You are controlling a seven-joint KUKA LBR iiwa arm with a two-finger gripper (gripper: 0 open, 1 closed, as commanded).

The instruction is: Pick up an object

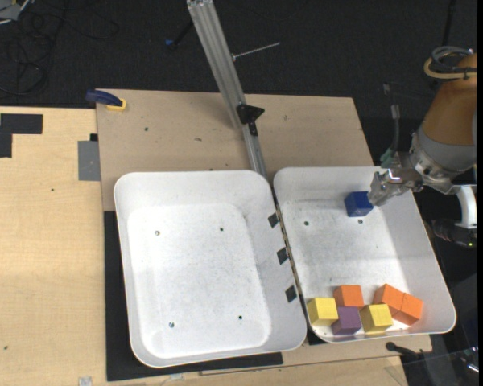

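At the near edge of the right bin (435, 273), a cluster of blocks lay packed together: a yellow block (323, 309), a purple block (348, 320) and a second yellow block (377, 317) in front, with an orange block (348, 295) just behind and a larger orange block (402, 304) at the right end. Several touched one another. The left bin (137, 215) sat alongside, joined to the right bin by dark clips (281, 255) along the shared wall.

Further back in the right bin, a blue block (358, 204) stood alone, well apart from the cluster. The gripper (382, 186) was immediately beside it, at its upper right and apparently touching or nearly so. The view did not resolve whether the hand was released or clenched, and the block could not be confirmed as grasped. Behind the gripper, the arm (449, 127) entered from the right.

Assessment: the blue block was the likely target, and the approach or grasp step was in hand. The gripper appeared offset toward the block's far right corner rather than centred over it. A sound grasp would call for centring over the block, squaring to two opposite flat faces, and descending fully before closing. Closing off-centre risks pushing the block aside or pinching a corner. A straight vertical lift is advised.

Beyond the bins, a metal rail (223, 67) slanted across the board.
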